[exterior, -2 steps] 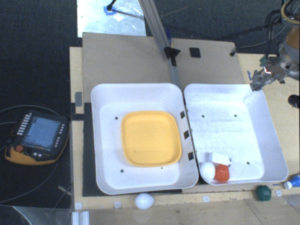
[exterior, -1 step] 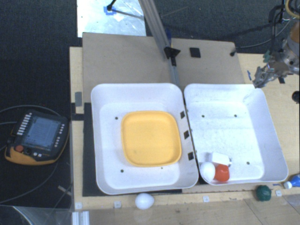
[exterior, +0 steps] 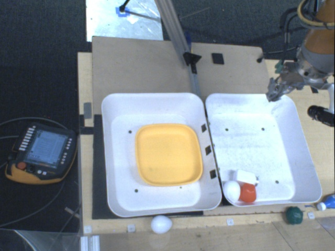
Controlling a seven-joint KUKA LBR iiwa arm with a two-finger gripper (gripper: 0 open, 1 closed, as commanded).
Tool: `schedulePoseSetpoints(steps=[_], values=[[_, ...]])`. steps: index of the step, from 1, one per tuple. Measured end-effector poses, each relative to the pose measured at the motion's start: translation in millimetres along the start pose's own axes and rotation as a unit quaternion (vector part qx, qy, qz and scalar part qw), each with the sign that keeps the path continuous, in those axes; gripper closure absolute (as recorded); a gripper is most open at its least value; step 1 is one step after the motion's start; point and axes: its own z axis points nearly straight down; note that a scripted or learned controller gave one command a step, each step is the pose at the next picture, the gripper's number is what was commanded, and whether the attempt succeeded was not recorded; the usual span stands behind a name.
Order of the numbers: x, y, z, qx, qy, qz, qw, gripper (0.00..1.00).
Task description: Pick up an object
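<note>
My gripper (exterior: 274, 93) hangs over the far right corner of the right bin (exterior: 293, 140), with nothing visible in it. At the near left corner of that bin lie a white ball (exterior: 232, 190), a red-orange object (exterior: 248, 193) and a small white block (exterior: 246, 177), all close together and far from the gripper. A yellow square plate (exterior: 169, 154) lies flat in the middle of the left bin (exterior: 118, 140).
A white egg (exterior: 161, 224) and a dark green ball (exterior: 293, 215) rest on the bench in front of the bins. A blue-capped item (exterior: 327, 203) sits at the right edge. A teach pendant (exterior: 39, 151) lies on the floor at left.
</note>
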Motion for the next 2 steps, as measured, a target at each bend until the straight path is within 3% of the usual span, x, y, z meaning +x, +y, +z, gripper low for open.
schedulePoseSetpoints(steps=[2], values=[[113,3,-6,0.0,0.0,-0.001,1.0,1.0]])
